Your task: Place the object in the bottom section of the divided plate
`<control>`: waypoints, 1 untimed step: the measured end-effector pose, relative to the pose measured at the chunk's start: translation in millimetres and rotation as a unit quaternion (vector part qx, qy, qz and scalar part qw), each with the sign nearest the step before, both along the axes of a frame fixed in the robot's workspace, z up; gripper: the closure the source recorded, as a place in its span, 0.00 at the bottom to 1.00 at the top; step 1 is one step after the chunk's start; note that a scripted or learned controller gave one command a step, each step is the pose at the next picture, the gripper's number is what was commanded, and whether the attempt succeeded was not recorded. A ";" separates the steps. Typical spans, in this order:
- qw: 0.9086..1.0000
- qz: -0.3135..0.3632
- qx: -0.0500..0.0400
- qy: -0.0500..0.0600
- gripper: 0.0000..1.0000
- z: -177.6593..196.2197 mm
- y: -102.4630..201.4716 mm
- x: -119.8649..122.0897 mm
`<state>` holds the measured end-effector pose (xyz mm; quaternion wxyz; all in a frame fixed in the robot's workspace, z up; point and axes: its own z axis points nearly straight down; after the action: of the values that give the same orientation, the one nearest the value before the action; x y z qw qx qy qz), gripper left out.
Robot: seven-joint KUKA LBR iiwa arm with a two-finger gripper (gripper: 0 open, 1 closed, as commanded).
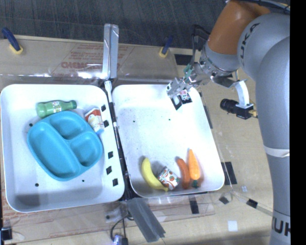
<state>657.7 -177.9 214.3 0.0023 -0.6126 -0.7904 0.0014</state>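
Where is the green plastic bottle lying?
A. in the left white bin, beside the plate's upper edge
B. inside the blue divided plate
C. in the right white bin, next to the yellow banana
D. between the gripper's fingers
A: the green plastic bottle lies on the left white bin floor, just above the blue divided plate.

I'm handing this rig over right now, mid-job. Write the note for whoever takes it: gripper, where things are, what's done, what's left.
Gripper: above the far right corner of the right white bin; nothing visibly held.
Blue divided plate: in the left white bin, sections bare.
Beside the plate: green bottle, small red-and-white carton.
Right bin, near edge: yellow banana, small patterned can, two orange carrots.
Done: nothing placed.
Left: pick an object, set it in the plate's bottom section.
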 end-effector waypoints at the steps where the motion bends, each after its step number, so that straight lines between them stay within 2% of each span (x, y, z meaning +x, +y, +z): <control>1: 0.997 0.072 0.000 0.001 1.00 9.0 84.3 -26.6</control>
<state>631.2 -93.6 223.3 0.0026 -0.5539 -0.8326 0.0020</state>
